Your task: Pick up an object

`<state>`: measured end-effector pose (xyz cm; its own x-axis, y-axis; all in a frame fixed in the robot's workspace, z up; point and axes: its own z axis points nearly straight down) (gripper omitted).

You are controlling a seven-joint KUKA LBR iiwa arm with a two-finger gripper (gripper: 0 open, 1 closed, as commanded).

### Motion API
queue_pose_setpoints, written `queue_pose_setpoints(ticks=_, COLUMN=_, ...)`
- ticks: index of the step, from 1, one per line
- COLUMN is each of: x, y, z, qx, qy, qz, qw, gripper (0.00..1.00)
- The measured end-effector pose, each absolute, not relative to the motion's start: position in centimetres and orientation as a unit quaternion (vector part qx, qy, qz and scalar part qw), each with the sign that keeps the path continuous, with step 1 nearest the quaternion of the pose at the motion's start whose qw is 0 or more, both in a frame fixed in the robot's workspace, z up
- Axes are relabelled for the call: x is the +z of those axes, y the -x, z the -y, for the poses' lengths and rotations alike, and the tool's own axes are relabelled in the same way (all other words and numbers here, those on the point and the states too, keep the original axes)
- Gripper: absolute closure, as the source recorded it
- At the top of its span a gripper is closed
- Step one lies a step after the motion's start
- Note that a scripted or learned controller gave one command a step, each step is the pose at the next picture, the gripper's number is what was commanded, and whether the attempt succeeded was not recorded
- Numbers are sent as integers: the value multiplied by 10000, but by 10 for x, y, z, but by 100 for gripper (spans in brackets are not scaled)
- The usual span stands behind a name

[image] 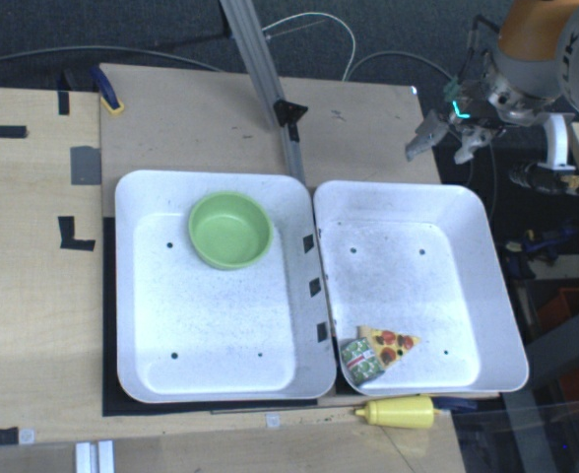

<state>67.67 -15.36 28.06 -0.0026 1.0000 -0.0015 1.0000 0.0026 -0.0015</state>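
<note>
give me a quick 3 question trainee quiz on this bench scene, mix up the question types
1. True or false: the green bowl sits in the left bin.
2. Multiple choice: where does the yellow bottle lie?
A. inside the right bin
B. inside the green bowl
C. on the bench outside the right bin's near edge
3. Short answer: which corner of the right bin holds the pizza slice and the small can beside it?

Key
1. True; it is in the far part of that bin.
2. C
3. The near left corner. The pincer hangs above the bench beyond the right bin's far edge, away from every object, with nothing between its fingers.
</note>
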Motion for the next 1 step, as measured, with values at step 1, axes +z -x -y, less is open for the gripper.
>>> queue_pose_setpoints(ticks=1, x=236, y=-673, z=156, qx=22, qy=7064, qz=7078, qw=15, gripper=0)
